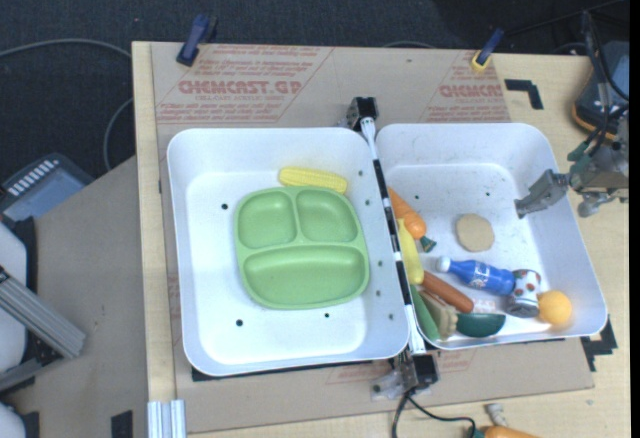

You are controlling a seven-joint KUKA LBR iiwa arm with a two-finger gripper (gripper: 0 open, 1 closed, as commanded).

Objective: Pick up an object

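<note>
Two shallow white bins sat side by side on the counter, the left bin holding a green divided plate with a yellow corn cob lying just beyond its far edge. The right bin carried the clutter: a carrot against the dividing wall, a flat tan cookie near the middle, a blue bottle lying on its side, a hot dog just below it, a dark green piece in the near corner and a small orange ball by the right wall. Over that bin's far right rim hung the gripper; I could not tell from where I stood how its fingers were set, and nothing showed between them. None of the objects had been lifted yet. To my eye the bottle looked the likeliest pick: light, stiff plastic, probably slick and apt to roll, so it seemed best taken across its round middle, squarely. The ball would likely squirt away, and the cookie lay too flat for an easy hold.
</note>
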